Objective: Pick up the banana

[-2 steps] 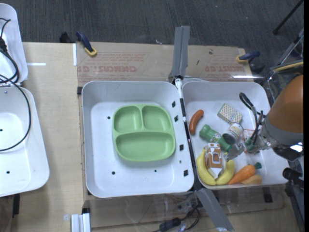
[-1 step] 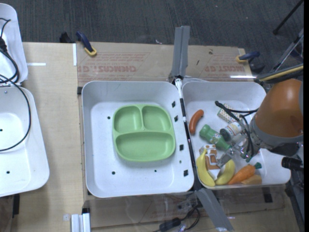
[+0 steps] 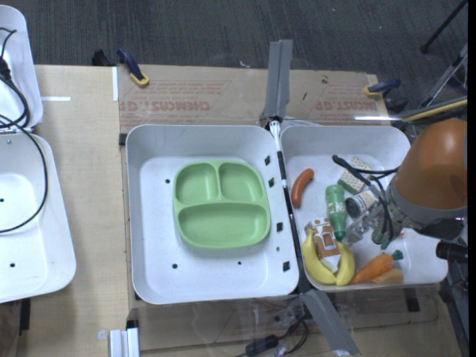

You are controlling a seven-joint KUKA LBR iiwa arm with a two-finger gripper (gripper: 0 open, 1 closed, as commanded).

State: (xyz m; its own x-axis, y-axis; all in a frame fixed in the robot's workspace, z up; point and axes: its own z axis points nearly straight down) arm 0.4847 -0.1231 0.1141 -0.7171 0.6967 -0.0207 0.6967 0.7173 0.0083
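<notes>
The yellow banana (image 3: 321,266) lies curved in the near left corner of the right bin (image 3: 327,136). A small orange-and-white box (image 3: 324,238) rests on its upper end. My gripper (image 3: 358,225) hangs low over the middle of this bin, just right of and slightly behind the banana, close to a green bottle (image 3: 336,208). The grey wrist and its orange band (image 3: 439,166) cover the bin's right side. Nothing shows between the gripper and the banana.
A reddish sausage (image 3: 300,187) lies at the right bin's left wall. An orange carrot (image 3: 374,268) sits right of the banana. A silver can (image 3: 357,199) lies behind the gripper. The left bin (image 3: 149,222) holds a green divided plate (image 3: 221,203).
</notes>
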